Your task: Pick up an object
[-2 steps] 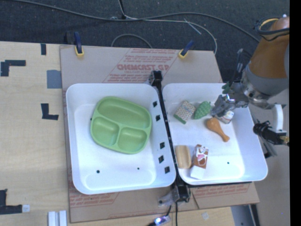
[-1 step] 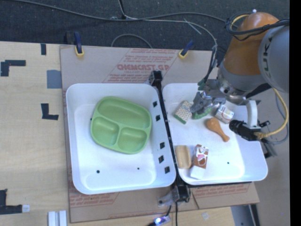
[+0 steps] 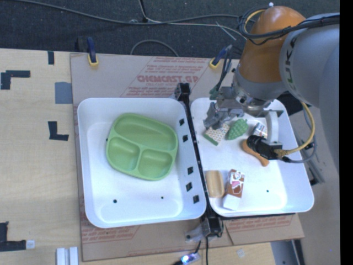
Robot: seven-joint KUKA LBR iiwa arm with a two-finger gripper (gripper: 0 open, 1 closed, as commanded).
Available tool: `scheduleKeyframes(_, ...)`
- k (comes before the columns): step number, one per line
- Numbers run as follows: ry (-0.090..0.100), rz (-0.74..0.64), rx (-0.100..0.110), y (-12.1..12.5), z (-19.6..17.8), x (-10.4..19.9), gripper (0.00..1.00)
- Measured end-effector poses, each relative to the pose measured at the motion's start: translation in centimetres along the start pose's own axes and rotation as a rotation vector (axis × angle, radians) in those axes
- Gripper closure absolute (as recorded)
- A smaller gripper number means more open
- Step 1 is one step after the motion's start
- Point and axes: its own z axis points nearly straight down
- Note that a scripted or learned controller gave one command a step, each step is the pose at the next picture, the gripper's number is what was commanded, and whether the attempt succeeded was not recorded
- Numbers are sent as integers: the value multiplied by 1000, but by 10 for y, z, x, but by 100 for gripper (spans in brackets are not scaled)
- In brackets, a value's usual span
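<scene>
Nearest us the tan block (image 3: 214, 183) and red-and-white carton (image 3: 235, 184) lie apart, while further back the grey two-finger gripper (image 3: 216, 120) hangs over the patterned flat card (image 3: 216, 133) and green knobbly toy (image 3: 238, 128); its grip I cannot tell, and crowded neighbours risk a glancing miss.

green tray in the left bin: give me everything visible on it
The green divided plate, plastic by its matte look, is a rounded rectangle with three compartments: one large along its upper side, two smaller along its lower side. It lies flat and right side up on the floor of the left white bin, turned slightly askew to the bin's walls and touching none of them. Nothing lies in its compartments.
</scene>
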Motion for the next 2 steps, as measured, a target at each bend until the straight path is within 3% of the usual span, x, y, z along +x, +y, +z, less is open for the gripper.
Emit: scheduleKeyframes(2,-1,2,1,12,17,95,100)
